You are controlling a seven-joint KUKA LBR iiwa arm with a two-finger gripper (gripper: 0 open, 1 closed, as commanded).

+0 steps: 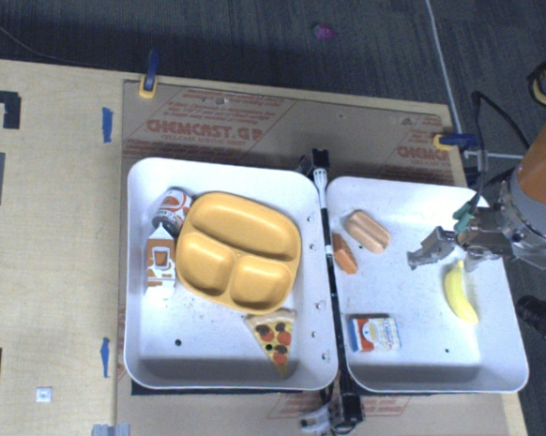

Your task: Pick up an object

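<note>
Nearest the camera, a pizza slice [273,336] lies at the front of the left bin [137,277], its crust tucked under the edge of a yellow divided tray [237,252]. That tray sits tilted across the middle of the bin, and left of it I see a can [171,211] and an orange-and-white carton [160,260] against the wall.

Over in the right bin [497,362] a small blue-and-white box [374,333] lies near the front. A hot dog [366,232] rests toward the back left, with a smaller orange piece [343,256] just beside it by the divider.

My arm reaches in from the right, orange band high, wrist bent down and leftward over the bin. My gripper [437,246] hangs above bare floor; whether my jaws are open or closed I cannot tell at this angle, and nothing shows between them. A banana [461,293] lies just beside and in front of my wrist, by the right wall
</note>
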